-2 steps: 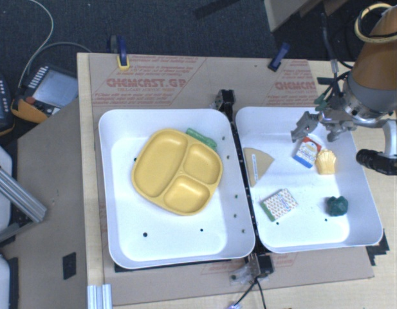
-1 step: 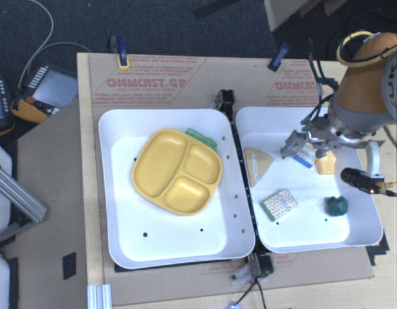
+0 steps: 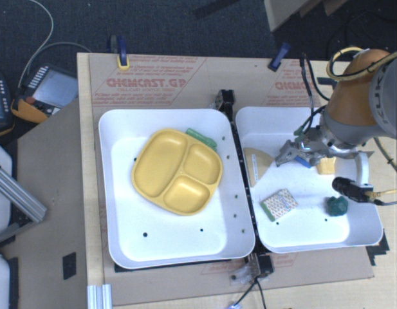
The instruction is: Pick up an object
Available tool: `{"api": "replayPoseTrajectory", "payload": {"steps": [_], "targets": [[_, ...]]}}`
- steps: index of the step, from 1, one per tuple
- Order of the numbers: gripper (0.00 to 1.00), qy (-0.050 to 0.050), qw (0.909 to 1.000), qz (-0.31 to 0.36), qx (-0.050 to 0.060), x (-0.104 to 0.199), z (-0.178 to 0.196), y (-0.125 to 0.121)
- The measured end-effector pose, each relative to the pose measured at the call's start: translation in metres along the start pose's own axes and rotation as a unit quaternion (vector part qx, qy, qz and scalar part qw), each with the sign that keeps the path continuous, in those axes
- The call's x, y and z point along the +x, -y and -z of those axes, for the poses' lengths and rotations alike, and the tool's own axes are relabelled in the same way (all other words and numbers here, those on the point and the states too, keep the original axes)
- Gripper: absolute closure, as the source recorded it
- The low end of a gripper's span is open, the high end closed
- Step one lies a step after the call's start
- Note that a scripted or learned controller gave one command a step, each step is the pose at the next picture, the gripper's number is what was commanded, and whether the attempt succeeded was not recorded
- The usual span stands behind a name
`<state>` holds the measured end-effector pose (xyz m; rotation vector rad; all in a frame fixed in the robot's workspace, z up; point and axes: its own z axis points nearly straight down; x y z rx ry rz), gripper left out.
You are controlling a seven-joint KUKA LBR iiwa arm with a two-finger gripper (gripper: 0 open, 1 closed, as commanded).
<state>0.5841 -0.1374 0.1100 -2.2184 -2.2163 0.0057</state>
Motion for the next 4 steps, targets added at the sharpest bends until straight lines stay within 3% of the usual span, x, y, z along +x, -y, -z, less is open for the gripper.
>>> {"api": "replayPoseTrajectory", "payload": {"steps": [1, 2, 4], "targets": [[0.00, 0.000, 1.0000, 0.001, -0.002, 0.000, -0.025, 0.000], [1.00, 0.001, 1.0000, 0.000, -0.003, 0.000, -0.015, -0.001], [1.00, 0.002, 1.0000, 0.001, -0.007, -0.002, 0.096, 0.011]]}}
